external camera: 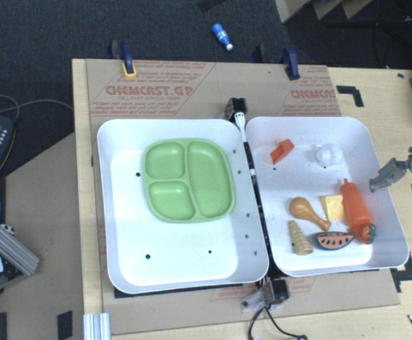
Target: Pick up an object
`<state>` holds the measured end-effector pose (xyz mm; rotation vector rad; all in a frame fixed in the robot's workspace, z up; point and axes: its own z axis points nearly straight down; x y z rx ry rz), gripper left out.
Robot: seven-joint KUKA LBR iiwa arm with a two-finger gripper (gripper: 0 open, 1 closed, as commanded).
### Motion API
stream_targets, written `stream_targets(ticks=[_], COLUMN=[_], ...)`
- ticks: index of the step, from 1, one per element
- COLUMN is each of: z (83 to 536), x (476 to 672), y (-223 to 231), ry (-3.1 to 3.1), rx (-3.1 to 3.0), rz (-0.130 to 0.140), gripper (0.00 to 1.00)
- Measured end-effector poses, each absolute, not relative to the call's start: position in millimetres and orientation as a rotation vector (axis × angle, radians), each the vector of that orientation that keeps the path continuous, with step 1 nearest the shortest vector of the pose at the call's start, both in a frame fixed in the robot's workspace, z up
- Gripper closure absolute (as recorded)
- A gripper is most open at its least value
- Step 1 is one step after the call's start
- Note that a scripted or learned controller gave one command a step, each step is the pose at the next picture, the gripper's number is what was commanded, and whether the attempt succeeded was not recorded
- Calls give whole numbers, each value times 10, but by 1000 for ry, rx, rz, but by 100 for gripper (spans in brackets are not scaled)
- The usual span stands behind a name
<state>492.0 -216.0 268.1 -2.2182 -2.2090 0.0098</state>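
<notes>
The right bin (383,253) holds several toy foods. A small red-orange piece (282,151) lies at its back left and a pale crumpled item (325,154) at its back middle. Nearer the front are a tan drumstick (306,210), a yellow cheese wedge (332,207), a long orange-red carrot (356,210), a watermelon slice (334,241) and a beige cone (300,238). My gripper (388,176) reaches in from the right edge, over the bin's right rim. It is just right of and above the carrot's top end and holds nothing that I can see.
The left bin (120,246) carries a green divided plate (189,179). A black hinge strip (254,190) runs between the bins. Both rest on a cardboard-covered bench with blue clamps (127,55) at the back edge.
</notes>
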Motion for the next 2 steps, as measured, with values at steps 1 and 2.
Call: stream_targets(ticks=[1,2], z=[2743,2272], x=[4945,4950], y=[-2153,-2233], ry=[-2221,-2217], rx=[-2222,-2218], rz=[0,4], gripper=[0,0])
